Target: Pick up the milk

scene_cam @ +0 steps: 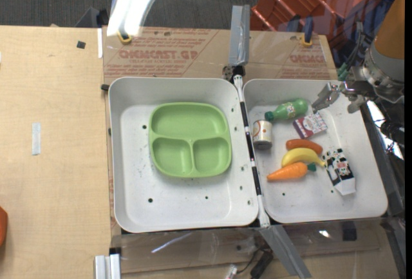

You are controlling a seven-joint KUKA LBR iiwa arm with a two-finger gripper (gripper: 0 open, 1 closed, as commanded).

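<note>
Plate (pixel 190 140) in left bin (pixel 129 207)

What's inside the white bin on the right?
The right bin holds a green bottle, a small can, a pink packet, a red sausage, a banana, a carrot and the milk carton. Anything beneath them is covered.

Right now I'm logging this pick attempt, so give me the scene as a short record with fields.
target: milk carton, lying on its side at the right of the right bin
gripper: over the right bin's far right corner, apart from the carton
near target: banana, carrot, red sausage
also in right bin: green bottle, can, pink packet
left bin: green divided plate
</note>
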